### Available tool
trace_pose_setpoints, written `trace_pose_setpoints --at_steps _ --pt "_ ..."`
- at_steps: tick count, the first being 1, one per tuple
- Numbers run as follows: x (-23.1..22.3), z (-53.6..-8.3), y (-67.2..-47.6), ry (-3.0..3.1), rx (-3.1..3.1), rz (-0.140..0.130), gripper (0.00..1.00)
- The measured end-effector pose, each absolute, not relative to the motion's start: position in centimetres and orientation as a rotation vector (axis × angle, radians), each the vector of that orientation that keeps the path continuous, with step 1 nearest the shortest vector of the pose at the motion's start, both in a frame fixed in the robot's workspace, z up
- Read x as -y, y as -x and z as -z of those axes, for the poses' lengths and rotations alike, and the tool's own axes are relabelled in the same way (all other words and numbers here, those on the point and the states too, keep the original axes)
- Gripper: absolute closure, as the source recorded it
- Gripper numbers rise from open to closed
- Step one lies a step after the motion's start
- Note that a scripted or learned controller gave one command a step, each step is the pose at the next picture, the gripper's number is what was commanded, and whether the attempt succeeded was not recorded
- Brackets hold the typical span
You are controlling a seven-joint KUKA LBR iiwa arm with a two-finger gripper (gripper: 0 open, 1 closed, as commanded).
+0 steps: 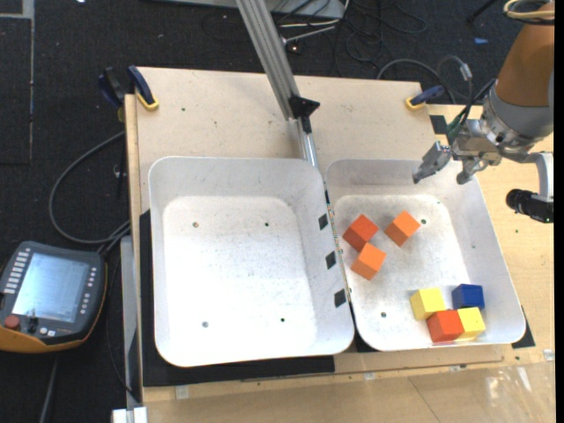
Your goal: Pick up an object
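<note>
Blocks in the right bin: four orange, two yellow, one blue; hand apart.

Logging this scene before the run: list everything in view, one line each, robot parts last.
bins: 2, white, side by side on the bench
orange blocks: 3, orange, clustered in right bin, upper middle
yellow blocks: 2, yellow, right bin near corner
blue block: 1, blue, right bin near corner
red block: 1, red-orange, right bin near corner, beside the yellow ones
clamps: 2, blue and yellow, bench's far corners
pendant: 1, grey and orange, floor left of bench
arm: 1, grey with orange band, right
tool: 1, open, above right bin's far edge
</note>
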State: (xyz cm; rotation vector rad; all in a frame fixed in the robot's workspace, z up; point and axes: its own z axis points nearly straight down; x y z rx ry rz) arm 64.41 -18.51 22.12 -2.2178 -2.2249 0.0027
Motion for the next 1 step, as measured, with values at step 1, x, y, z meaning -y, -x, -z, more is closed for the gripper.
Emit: trace_pose_setpoints --at_steps 1 --pt "13.77 -32.07 -66.65 2.220 2.236 0.011 0.00"
